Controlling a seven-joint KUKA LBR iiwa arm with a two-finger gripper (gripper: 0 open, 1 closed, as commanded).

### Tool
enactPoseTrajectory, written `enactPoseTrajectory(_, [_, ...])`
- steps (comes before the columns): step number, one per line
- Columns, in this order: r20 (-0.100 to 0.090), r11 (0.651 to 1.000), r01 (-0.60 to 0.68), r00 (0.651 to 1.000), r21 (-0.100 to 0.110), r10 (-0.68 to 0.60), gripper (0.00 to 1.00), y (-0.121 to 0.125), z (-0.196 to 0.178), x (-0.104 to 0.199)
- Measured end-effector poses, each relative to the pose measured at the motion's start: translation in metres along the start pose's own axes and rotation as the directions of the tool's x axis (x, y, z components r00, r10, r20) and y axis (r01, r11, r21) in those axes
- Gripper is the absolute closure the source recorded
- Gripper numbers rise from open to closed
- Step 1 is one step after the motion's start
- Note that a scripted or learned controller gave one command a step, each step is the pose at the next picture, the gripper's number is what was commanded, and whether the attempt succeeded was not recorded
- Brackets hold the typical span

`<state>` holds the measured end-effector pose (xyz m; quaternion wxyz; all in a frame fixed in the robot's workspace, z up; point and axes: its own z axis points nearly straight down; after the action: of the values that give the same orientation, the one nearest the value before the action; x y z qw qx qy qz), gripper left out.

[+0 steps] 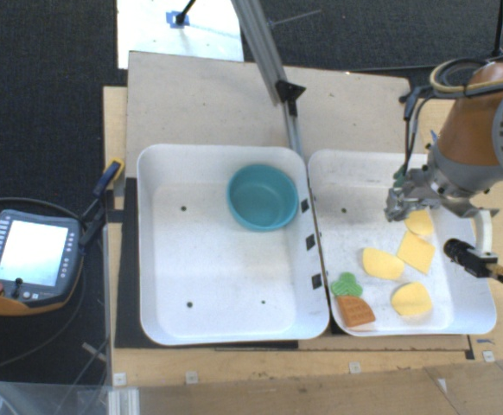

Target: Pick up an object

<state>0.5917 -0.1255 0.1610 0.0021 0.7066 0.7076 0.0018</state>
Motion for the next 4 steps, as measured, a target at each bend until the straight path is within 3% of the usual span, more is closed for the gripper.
enactPoseTrajectory(2, [0.0,1.0,-0.001,1.0,0.001,0.001,1.0,0.002,-0.11,-0.001])
enactPoseTrajectory(4, [-0.002,1.0,0.004,1.0,0.006,-0.004,1.0,-0.015,-0.088,0.107])
